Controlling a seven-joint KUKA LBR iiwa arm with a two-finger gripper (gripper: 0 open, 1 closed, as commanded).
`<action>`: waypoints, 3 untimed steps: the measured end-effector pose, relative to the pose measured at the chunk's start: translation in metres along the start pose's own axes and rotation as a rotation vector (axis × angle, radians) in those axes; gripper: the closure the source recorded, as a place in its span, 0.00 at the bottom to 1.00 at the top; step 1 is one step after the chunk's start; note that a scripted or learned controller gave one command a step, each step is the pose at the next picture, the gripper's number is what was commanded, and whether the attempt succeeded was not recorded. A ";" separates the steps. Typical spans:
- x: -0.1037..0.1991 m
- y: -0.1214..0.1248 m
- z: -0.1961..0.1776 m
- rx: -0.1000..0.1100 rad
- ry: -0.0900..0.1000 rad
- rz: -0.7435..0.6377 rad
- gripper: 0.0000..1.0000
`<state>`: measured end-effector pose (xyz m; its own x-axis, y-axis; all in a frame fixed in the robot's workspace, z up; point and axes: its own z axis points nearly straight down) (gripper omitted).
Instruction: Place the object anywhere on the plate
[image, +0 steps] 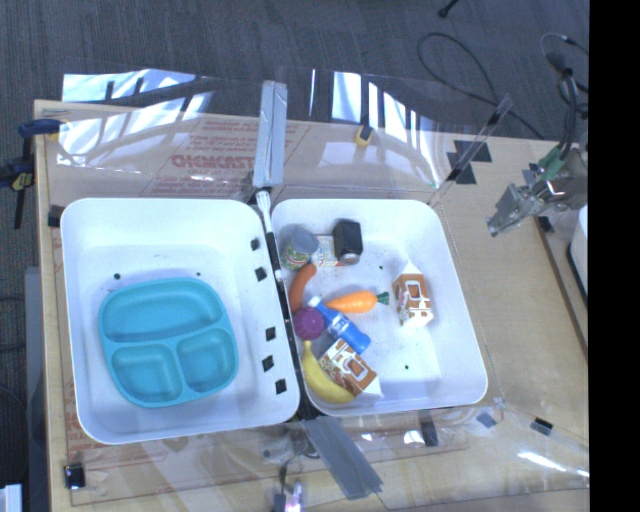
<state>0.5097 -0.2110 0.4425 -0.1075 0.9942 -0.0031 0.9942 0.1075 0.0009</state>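
Observation:
A light blue divided plate (166, 340) with three compartments lies in the left white bin (90, 240). The right bin (455, 310) holds the loose objects: an orange carrot (352, 301), a reddish sausage (300, 285), a purple ball (308, 323), a blue and white bottle (345, 329), a banana (322, 380), a brown carton (350, 368), a small white and orange carton (413, 299), a tin can (298, 245) and a black block (347, 239). My gripper (507, 214) hangs outside the bins, up and to the right of the right bin, over the bench.
A metal divider strip (268, 130) runs back from the seam between the bins. Clear plastic sheeting (400, 130) lies behind them. Black cables (470, 60) trail on the floor at the top right.

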 end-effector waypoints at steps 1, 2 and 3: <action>0.016 0.017 0.000 0.000 0.000 0.114 1.00; 0.011 0.064 0.001 0.004 0.001 0.442 1.00; -0.003 0.135 0.002 0.006 0.002 0.628 1.00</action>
<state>0.6446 -0.1991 0.4405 0.4968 0.8679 -0.0019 0.8679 -0.4968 -0.0042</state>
